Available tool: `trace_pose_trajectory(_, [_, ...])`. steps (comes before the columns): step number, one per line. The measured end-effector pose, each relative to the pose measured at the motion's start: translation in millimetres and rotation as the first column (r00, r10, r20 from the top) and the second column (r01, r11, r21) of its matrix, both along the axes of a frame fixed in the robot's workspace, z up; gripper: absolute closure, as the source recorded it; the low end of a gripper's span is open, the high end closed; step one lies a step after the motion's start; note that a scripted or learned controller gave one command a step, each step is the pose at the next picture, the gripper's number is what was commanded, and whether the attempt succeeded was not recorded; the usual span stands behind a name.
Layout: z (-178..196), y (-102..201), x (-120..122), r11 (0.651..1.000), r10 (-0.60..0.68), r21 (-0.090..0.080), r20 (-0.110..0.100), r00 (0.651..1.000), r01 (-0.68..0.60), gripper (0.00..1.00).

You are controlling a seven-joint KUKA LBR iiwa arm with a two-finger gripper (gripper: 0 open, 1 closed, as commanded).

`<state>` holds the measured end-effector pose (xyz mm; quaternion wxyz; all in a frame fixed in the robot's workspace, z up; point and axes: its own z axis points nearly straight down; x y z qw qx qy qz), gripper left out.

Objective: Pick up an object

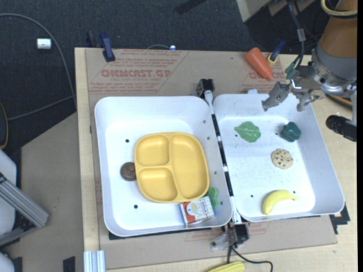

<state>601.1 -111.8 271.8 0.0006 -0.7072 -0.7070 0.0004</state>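
gripper point(290, 96) open, holding nothing, above far edge of right bin point(323, 152); dark green toy point(291, 131) just below.

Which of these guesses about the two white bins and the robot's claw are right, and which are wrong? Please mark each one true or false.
1. The yellow divided plate lies in the left bin. True.
2. The banana lies in the left bin. False: it lies in the right bin, near its front edge.
3. The gripper has the cookie between its fingers. False: the cookie lies on the bin floor, and the gripper is open over the bin's far edge with nothing between its fingers.
4. The green leafy piece and the dark teal object lie apart in the right bin. True.
5. The small carton lies in front of the plate. True.
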Motion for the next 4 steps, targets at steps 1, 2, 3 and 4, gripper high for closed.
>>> trace_pose_trajectory(1, [-93.2, -11.2, 46.0, 1.000, 0.001, 0.001, -0.002, 1.000, -0.001, 0.00])
trace_pose_trajectory(2, [-187.8, -4.9, 48.6, 1.000, 0.001, 0.001, -0.001, 1.000, -0.001, 0.00])
trace_pose_trajectory(3, [-186.8, 15.9, 65.9, 1.000, 0.002, -0.001, 0.004, 1.000, -0.002, 0.00])
trace_pose_trajectory(4, [-187.4, 7.9, 6.1, 1.000, -0.001, 0.000, -0.001, 1.000, 0.001, 0.00])
